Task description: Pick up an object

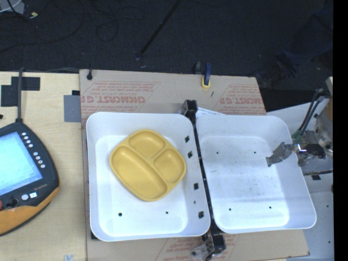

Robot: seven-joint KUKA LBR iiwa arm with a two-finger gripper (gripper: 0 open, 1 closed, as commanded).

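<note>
Dark floor with loose black cables runs across the top of the view, and below it sits the pale wooden worktop (49, 99) with a sheet of printed cardboard (163, 94) laid under two shallow white bins. At the far left edge of the worktop rests a control tablet (22, 175) with a lit screen and an orange rim. A blue and yellow clamp (206, 75) grips the back edge of the cardboard.

Left bin (100, 211) holds the one thing I could pick up: a yellow divided plate (148, 165) with three compartments. It lies flat on the bin floor, toward the back and centre, turned at a slant to the bin walls, and nothing touches it. Black clips line the divider where the two bins meet.

Right bin (244, 200) has a scuffed floor marked with dark specks. My gripper (278, 154) reaches in over the right rim of this bin, near the middle of that side, with the wrist and its cables behind it at the frame's edge. It is well apart from the yellow divided plate, a whole bin away. Its grey tip is small and blurred; I cannot tell how far apart it stands, and I see nothing held in it.
</note>
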